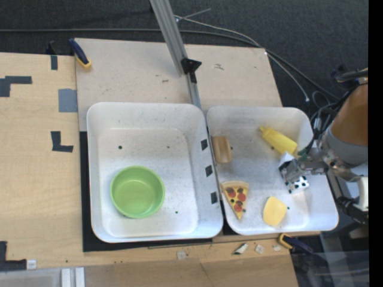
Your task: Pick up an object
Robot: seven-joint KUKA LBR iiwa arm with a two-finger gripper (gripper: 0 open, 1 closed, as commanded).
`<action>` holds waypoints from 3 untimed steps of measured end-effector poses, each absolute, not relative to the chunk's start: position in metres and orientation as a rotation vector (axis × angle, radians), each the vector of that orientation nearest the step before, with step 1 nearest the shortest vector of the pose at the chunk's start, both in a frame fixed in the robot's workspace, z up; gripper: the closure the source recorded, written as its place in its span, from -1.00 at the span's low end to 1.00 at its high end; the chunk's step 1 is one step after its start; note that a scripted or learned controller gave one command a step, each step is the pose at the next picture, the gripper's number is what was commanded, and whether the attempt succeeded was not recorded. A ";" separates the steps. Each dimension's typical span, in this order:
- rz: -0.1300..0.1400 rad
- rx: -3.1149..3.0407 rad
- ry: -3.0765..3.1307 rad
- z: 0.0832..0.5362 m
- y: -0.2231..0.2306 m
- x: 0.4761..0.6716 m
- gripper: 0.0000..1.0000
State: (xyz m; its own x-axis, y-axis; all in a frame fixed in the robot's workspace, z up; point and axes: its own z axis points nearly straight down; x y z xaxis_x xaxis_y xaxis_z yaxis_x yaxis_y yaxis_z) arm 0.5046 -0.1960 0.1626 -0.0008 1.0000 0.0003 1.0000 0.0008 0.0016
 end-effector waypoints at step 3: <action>-0.003 2.220 2.230 0.245 -0.142 0.497 1.00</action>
